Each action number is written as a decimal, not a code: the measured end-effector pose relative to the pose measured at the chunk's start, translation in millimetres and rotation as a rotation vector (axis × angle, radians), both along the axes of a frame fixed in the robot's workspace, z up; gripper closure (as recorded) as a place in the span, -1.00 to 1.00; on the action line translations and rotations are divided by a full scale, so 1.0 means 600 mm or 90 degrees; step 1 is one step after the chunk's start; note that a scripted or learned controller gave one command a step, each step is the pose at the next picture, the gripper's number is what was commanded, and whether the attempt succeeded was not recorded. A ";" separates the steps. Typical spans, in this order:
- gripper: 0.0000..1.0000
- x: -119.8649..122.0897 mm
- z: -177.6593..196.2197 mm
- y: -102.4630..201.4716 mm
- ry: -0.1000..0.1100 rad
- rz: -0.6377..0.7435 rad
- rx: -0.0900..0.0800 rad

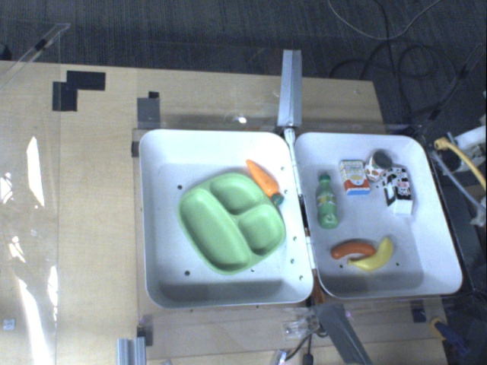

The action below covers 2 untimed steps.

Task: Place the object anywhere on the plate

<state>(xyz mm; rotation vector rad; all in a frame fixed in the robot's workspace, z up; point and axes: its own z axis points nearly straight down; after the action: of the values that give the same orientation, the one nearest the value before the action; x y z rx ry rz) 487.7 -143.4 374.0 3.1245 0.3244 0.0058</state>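
A green plate (228, 223) with three compartments lies tilted in the left bin (163, 166). An orange carrot (262, 179) with a green stub rests at the plate's upper right edge, beside it in the left bin. In the right bin (434, 226) lie a green bottle (327, 201), a small orange-and-white carton (354, 177), a black-and-white patterned carton (398, 188), a red sausage (352, 249) and a yellow banana (375, 255) touching it.
A metal post (290, 90) stands at the back between the two bins. Cables run over the dark floor at the top right. A yellow-tipped fixture (464, 154) sits at the right edge. The wooden bench stretches to the left.
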 end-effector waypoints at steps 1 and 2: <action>-1.00 0.000 0.000 0.000 0.000 0.000 0.000; -1.00 0.087 0.103 -0.104 -0.001 0.101 -0.002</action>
<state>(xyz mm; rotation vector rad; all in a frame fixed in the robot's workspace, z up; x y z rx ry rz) 539.6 -205.8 436.0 3.0869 0.5696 0.0074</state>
